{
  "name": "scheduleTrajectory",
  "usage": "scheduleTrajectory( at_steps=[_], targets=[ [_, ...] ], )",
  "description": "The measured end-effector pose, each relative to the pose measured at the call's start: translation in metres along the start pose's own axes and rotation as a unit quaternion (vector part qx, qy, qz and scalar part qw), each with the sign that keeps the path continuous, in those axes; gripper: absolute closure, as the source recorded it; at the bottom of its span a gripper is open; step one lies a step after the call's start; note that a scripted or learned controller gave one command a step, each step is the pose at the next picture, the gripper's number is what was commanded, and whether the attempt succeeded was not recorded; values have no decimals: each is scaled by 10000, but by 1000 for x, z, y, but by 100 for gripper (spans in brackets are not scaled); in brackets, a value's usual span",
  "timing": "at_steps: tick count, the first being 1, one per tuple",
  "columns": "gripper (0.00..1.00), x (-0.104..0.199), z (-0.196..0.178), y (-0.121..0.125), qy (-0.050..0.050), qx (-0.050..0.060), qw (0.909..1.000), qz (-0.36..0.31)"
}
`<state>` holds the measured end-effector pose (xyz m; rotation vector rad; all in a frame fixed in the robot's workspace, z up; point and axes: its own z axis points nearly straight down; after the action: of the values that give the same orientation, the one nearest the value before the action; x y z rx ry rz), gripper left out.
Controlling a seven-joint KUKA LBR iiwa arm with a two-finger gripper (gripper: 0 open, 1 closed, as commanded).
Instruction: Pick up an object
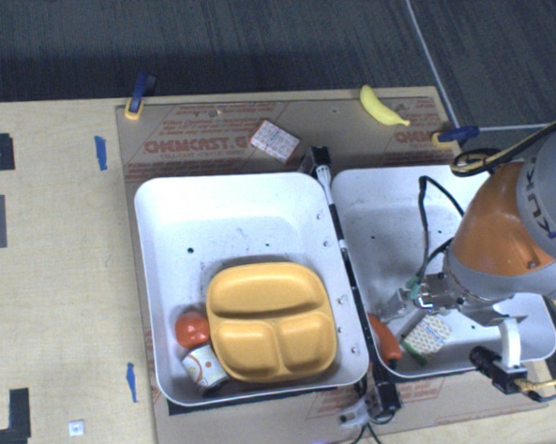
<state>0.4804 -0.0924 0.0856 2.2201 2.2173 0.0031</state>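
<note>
While the arm (504,231) is reaching down into the right bin (371,201), the gripper (422,301) is being held low over that bin's near floor — whether it is parted or closed cannot be told, since the wrist is covering most of it. Just below it a small patterned packet (428,333) is lying on the floor, and to its left an orange-red object (387,339) is resting against the bin's wall. Nothing is being seen clamped or lifted, so the pick is judged as not yet done: a grasp and a raise are left. Well to its left, in the left bin (166,233), a yellow divided tray (270,318) and a small ball (192,328) are lying untouched.
</note>
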Motion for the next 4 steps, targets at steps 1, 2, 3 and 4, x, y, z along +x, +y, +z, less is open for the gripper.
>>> scheduleTrajectory(
  at_steps=[1, 2, 3, 4],
  targets=[
    [0, 0, 0, 0, 2, 0, 10000, -5],
    [0, -1, 0, 0, 5, 1, 10000, -9],
    [0, 0, 0, 0, 1, 0, 10000, -1],
    [0, 0, 0, 9, 5, 17, 10000, -6]
  ],
)
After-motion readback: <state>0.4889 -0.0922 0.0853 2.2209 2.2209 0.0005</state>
